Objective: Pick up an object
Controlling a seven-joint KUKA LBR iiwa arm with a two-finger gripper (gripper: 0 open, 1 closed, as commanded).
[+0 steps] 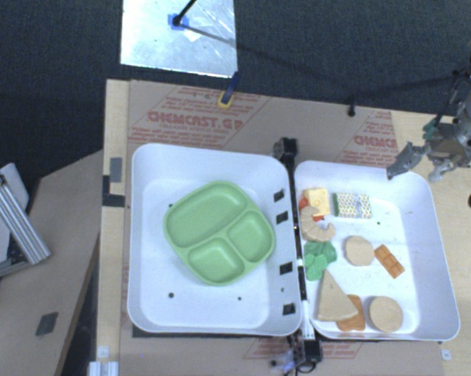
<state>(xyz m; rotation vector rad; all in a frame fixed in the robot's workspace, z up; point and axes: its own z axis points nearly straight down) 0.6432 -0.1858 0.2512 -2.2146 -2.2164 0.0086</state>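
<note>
Gripper (421, 161) at upper right of frame, above far right corner of right bin (443, 266), fingers spread, nothing between them. Food pieces clustered in right bin, likely pick candidates. Green tray (219, 233) alone in left bin (149, 217).

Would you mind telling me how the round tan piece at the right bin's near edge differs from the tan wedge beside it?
The round tan piece is a flat disc, while the tan wedge is triangular with a point toward the bin's far side. The disc looks smaller than the wedge. The disc lies apart from its neighbours, whereas the wedge overlaps an orange-brown piece. Both are pale tan and lie in the right bin.
</note>
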